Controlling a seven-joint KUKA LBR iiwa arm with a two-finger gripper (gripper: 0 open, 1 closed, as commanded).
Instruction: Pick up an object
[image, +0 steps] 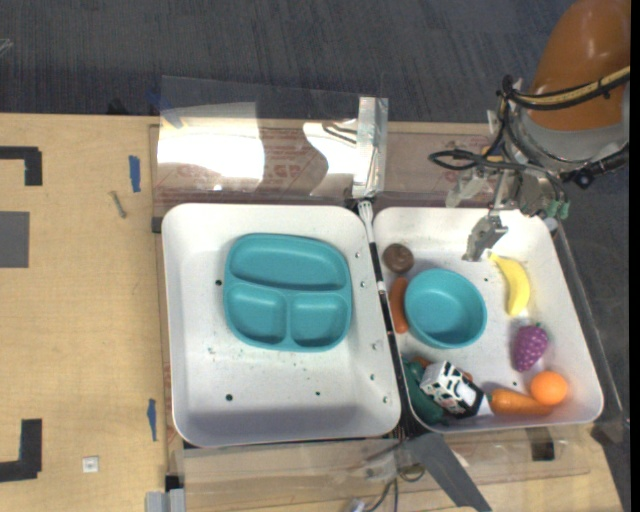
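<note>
The right bin (575, 300) holds several objects: a teal bowl (445, 308), a yellow banana (515, 285), a brown ball (398, 258), an orange stick-shaped piece (399, 306), purple grapes (530, 346), an orange (549, 387), a carrot (515, 403), a black-and-white toy (450, 388) and a green item (415, 384) partly under it. My gripper (487, 240) hangs over the bin's far side, just above and left of the banana and beyond the bowl. Nothing hangs from it.
The left bin (190, 380) carries a teal divided plate (288, 292). A clear plastic sheet (270, 150) stands behind the bins. The arm's cables (480, 155) hang over the right bin's far rim. Tan bench top (75, 300) lies to the left.
</note>
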